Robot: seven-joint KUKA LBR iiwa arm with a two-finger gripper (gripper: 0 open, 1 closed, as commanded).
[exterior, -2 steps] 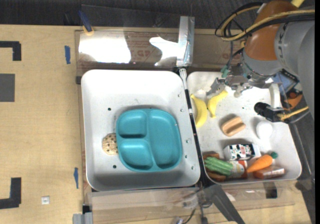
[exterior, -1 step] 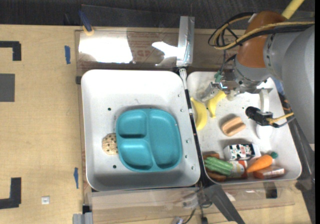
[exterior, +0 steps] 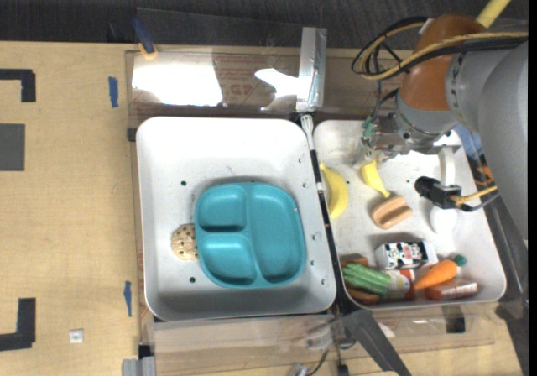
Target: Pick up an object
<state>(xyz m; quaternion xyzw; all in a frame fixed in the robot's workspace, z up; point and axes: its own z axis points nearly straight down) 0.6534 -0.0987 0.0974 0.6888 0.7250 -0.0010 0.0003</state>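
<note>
My gripper (exterior: 370,150) hangs over the upper left part of the right bin (exterior: 491,257). A small yellow banana piece (exterior: 377,180) lies tilted just below it, its upper end right at the gripper's tip. A larger yellow banana (exterior: 336,190) rests against the bin's left wall. A tan hot-dog bun (exterior: 391,212) lies below the small piece. Further toward the front sit a black-and-white can (exterior: 404,253), an orange carrot (exterior: 437,273), a green vegetable (exterior: 370,277) and a red item (exterior: 454,289).
The left bin (exterior: 168,148) holds a teal divided plate (exterior: 250,233) with a speckled cookie (exterior: 184,241) at its left side. A metal divider (exterior: 312,68) stands behind the bins. The grey arm (exterior: 495,89) covers the right bin's far right corner.
</note>
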